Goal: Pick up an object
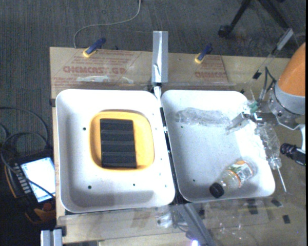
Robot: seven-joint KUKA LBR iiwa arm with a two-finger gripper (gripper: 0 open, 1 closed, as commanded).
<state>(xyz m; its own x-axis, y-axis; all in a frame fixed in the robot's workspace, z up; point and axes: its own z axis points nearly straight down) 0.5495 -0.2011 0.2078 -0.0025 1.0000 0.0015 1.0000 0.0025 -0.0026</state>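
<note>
hand (239, 121) hovering over right bin (195, 163), far right side, fingers apart, gripping nothing | bottle (233, 177) lying in right bin's near right corner | yellow tray (146, 137) sitting in left bin (72, 152)

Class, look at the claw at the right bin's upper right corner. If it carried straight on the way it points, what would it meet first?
The claw points left, so probably the clear crumpled plastic wrapper on the right white bin floor, though its height above it is unclear.
</note>
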